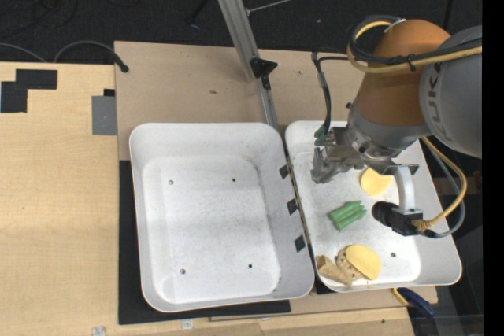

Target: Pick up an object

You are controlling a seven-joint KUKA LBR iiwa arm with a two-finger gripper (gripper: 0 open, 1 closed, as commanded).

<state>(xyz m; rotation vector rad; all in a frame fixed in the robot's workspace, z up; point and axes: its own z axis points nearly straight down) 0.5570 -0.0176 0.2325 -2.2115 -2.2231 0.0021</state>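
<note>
Nothing picked yet: the gripper hangs over the upper left part of the right bin, and the lifting is still to do.

No object shows between its metal fingers, and whether they are spread or pressed together cannot be told from this angle. The nearest candidate, a ridged green block that looks like soft plastic, lies just below and right of the gripper on the bin floor. A flat, round yellow disc sits right of the gripper, partly under the wrist. At the bin's lower edge rests a smooth yellow oval piece touching some rough tan crumbly bits. The left bin is speckled white plastic, shallow with rounded corners.
</note>
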